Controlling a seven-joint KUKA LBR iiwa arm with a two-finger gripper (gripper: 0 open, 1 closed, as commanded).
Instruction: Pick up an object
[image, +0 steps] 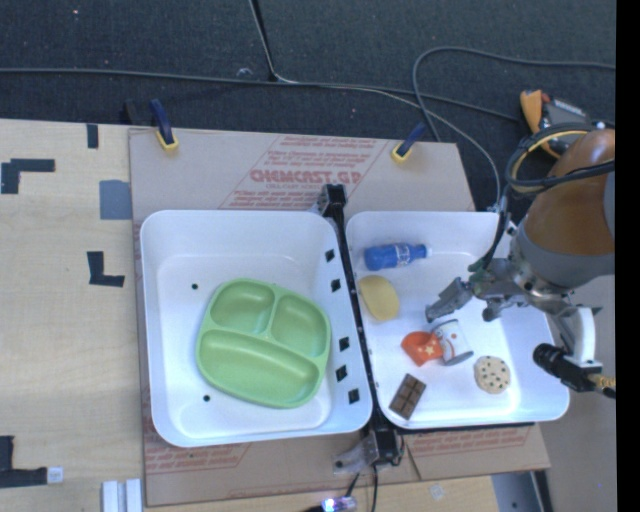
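Gripper (447, 318) hangs open and empty over the red object (423, 347); I'd centre it, then descend straight.

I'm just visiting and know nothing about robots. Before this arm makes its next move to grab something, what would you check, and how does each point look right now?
1. Something to pick within the arm's side: ok. The right bin holds a blue bottle, a yellow piece, a red item, a cookie and a chocolate bar.
2. Gripper free of any object: ok, nothing sits between its fingers.
3. Gripper centred over a target: not ok, it hangs between the yellow piece and the red item.
4. Targets spaced apart: ok for most; the red item touches a white piece.
5. Left bin irrelevant to the grab: ok, it holds a green divided plate.
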